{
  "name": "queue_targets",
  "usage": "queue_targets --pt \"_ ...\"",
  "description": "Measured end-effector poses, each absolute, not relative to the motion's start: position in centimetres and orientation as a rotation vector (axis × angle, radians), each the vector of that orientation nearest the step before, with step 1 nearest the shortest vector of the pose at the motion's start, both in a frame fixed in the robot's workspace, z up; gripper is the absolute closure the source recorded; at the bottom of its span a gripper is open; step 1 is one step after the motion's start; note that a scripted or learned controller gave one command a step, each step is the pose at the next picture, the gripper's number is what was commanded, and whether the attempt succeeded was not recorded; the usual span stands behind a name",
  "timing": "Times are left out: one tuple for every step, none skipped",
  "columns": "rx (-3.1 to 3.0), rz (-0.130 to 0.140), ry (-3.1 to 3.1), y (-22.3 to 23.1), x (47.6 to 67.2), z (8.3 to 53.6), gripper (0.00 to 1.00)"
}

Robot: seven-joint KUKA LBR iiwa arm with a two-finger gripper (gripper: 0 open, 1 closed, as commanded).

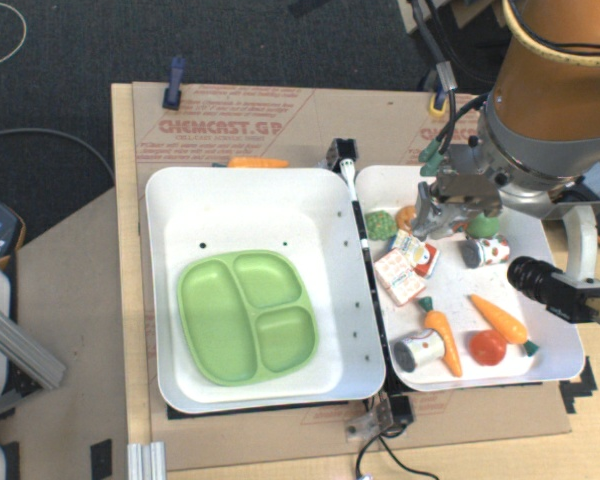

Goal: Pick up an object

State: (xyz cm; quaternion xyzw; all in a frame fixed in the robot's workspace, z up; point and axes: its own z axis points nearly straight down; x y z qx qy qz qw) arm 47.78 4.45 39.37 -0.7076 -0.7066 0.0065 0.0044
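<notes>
Toys crowd the right-hand shallow white bin [570, 368], and any of them could serve as the object to pick: a small white and red printed carton [401, 274] near the bin's left edge, a green leafy toy vegetable [381, 225] toward its far left corner, two orange toy carrots [441, 341] [499, 318] and a round red toy tomato [488, 347] along the near edge, a small white cylinder with a dark end [419, 350] at the near left corner, and a little white and red can [486, 252] toward the middle. The grey metal gripper [427, 220] hangs low over the far left part of this bin, just above the carton and beside the green vegetable; whether its claw is apart or together I cannot tell, since the wrist block covers it. Nothing appears lifted, so the pick seems not yet done: closing, grasping and raising all remain. The left-hand white bin [180, 208] carries a pale green three-compartment plastic plate [246, 314] near its near edge. The arm's upper part is cut off by the picture's top right corner.
</notes>
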Motion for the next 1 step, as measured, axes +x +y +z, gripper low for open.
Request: queue_targets --pt "-2.223 -0.004 -2.225 4.46 48.02 41.19 1.00"
